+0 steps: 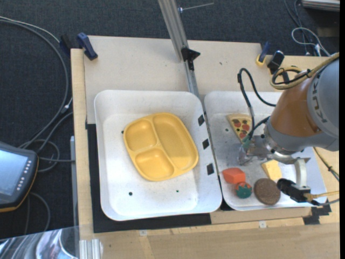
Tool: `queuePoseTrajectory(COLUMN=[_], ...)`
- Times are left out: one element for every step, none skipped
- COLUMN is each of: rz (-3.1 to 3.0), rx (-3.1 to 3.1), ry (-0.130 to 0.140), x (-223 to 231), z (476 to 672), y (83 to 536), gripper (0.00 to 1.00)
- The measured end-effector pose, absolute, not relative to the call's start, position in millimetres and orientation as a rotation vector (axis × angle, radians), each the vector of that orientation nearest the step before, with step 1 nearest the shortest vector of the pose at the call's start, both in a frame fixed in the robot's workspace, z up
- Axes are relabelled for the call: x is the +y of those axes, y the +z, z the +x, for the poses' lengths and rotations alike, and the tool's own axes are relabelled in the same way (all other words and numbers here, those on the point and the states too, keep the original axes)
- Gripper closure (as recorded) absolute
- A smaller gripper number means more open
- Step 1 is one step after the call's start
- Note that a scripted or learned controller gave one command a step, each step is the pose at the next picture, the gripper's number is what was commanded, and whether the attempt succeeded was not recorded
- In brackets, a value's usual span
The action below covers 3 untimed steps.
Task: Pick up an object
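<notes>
The right bin (215, 108) holds a pizza slice toy (240, 125), an orange-red block (234, 175), a small green-and-red piece (243, 190), a brown round cookie (267, 191) and a yellow wedge (272, 170). My gripper (246, 156) hangs low over the middle of this bin, between the pizza slice and the orange-red block. Nothing shows between its fingers. The grey arm with its orange band (295, 109) covers the bin's right part.
A yellow three-compartment plate (159, 145) lies in the left bin (116, 193). A metal pole (175, 23) slants down from the top to the bins' divider. Cables (245, 88) loop over the right bin's back edge.
</notes>
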<state>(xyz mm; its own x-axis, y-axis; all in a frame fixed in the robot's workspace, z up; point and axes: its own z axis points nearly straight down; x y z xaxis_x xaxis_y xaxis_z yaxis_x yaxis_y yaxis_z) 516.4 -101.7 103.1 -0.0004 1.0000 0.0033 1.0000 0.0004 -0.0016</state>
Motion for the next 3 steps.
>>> queuePoseTrajectory(rz=[-2.224, -2.223, -2.212], rx=[-2.228, -2.227, -2.231], ry=[-0.007, -0.006, -0.006], x=[-99, -99, -35], z=[526.8, 528.5, 537.5], y=[163, 206, 208], gripper=[1.00, 1.00, 1.00])
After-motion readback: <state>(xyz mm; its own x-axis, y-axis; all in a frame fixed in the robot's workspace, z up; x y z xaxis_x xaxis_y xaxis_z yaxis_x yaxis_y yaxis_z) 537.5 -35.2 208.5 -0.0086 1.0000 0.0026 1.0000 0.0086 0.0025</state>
